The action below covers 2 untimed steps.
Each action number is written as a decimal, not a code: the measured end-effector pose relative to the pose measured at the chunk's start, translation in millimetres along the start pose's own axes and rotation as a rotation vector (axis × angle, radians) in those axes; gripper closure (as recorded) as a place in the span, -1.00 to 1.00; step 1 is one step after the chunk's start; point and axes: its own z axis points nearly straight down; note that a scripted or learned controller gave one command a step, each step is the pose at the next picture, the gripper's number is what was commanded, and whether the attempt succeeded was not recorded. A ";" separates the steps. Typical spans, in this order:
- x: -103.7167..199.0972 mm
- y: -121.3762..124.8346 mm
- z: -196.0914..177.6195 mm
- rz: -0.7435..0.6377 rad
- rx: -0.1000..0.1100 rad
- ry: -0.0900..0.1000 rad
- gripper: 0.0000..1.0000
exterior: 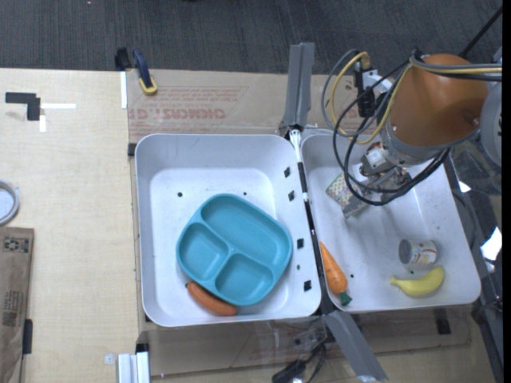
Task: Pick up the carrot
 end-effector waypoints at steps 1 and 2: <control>-68.1 27.4 -110.7 -0.329 -0.002 -0.001 -1.00; -45.1 41.6 -101.3 -0.286 -0.003 -0.001 -1.00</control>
